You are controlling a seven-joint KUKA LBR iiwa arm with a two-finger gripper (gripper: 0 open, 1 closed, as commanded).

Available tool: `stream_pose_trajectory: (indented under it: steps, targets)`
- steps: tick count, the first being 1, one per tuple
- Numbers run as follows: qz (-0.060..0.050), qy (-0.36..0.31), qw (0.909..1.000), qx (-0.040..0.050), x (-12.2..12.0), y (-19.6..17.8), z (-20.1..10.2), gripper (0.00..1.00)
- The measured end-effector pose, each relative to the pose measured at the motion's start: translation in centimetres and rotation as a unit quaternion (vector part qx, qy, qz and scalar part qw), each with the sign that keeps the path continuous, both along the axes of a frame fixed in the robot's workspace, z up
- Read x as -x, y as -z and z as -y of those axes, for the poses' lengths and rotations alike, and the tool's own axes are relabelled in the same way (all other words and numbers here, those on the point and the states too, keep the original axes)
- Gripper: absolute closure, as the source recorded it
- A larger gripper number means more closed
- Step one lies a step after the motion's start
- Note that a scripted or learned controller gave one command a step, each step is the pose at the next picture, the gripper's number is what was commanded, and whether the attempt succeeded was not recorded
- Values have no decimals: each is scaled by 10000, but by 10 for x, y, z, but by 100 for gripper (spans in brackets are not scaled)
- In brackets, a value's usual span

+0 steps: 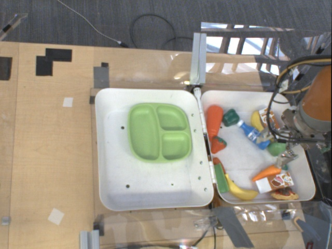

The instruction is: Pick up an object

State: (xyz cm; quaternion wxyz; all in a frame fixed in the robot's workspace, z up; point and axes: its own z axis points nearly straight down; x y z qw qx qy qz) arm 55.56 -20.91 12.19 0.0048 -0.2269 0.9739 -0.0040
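Arm (316, 102) low over right bin (244, 100), gripper (284, 153) near that bin's right wall, open or closed impossible to tell. Small green piece (276, 149) just left of gripper; carrot (267, 173) just below, long axis slanting up-right.

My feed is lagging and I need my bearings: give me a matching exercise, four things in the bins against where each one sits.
Things:
1. green plate
2. banana
3. carrot
4. claw

Places:
A. near edge of the right bin
B. middle of the left bin
C. right side of the right bin
D. right bin, by the wall between the bins

Pairs: 1-B, 2-A, 3-D, 4-C
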Motion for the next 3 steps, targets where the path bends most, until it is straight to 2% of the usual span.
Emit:
stream_pose_trajectory:
  steps: [1,2,3]
  targets:
    - [17,-150,9999,-24,-23,32,-66,0]
    - [9,-1670,9860,-9,-92,9,-48,0]
    - [14,-1366,9906,-17,-111,33,-104,0]
